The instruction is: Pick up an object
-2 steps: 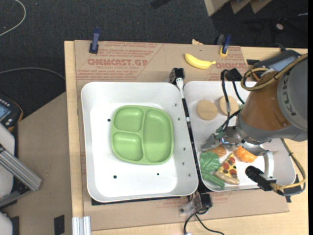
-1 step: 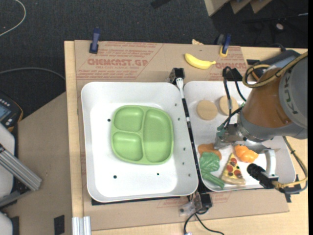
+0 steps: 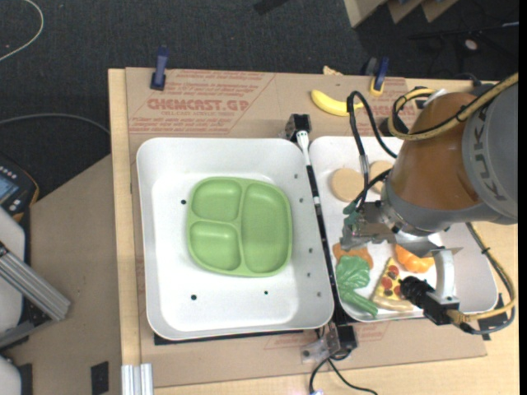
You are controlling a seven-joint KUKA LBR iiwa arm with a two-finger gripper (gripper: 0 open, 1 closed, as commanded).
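Camera view: the one fixed camera looks down at a slant on a wooden bench (image 3: pixel 222 109) printed with red lettering.
Left bin (image 3: pixel 160 220): a shallow white bin holding a green divided plate (image 3: pixel 240 225) with three compartments, lying flat near the bin's middle.
Right bin (image 3: pixel 325 151): a second white bin touching the left one along its edge, largely covered by the arm.
Arm (image 3: pixel 449 167): grey with an orange band, reaching in from the right and hanging over the right bin, with black and yellow cables looped around it.
Gripper (image 3: pixel 356 235): low over the near-left part of the right bin, just above the toy food; whether it is open or closed, or has anything in it, cannot be told from this angle.
Objects to pick: a green leafy toy (image 3: pixel 354 274) lies at the bin's near-left corner, with a pizza slice (image 3: pixel 387 284) just beside it and an orange piece (image 3: pixel 412 262) a little further right. A round tan cookie (image 3: pixel 347 183) lies toward the far side of the bin.
Outside the bins: a banana (image 3: pixel 331 103) lies on the bench beyond the right bin, between two blue clamps (image 3: pixel 159 70) on the far edge.
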